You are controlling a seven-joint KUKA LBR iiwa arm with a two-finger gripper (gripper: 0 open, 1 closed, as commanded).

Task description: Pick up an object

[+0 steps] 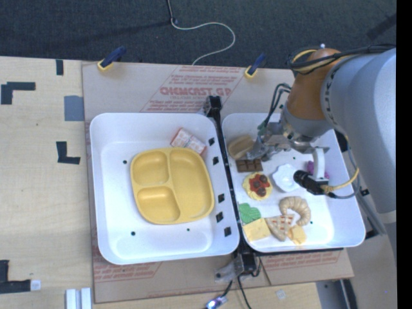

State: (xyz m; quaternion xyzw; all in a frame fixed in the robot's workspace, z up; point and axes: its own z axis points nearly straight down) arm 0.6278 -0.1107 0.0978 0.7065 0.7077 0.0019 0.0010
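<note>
Brown chocolate-bar toy (249, 166) lies at right bin's (351, 237) upper-left, long axis left-right, just below-left of the gripper (265, 145), finger state can't tell, tan bread-like piece (239, 147) alongside.

A robotics lab: cardboard-covered bench (193, 89), clamps (111, 58), loose cable (199, 28), toy food (259, 185).

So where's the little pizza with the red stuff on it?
The little pizza lies in the right bin, near the wall between the two bins. It sits just below the brown chocolate bar and above the green leafy piece.
</note>
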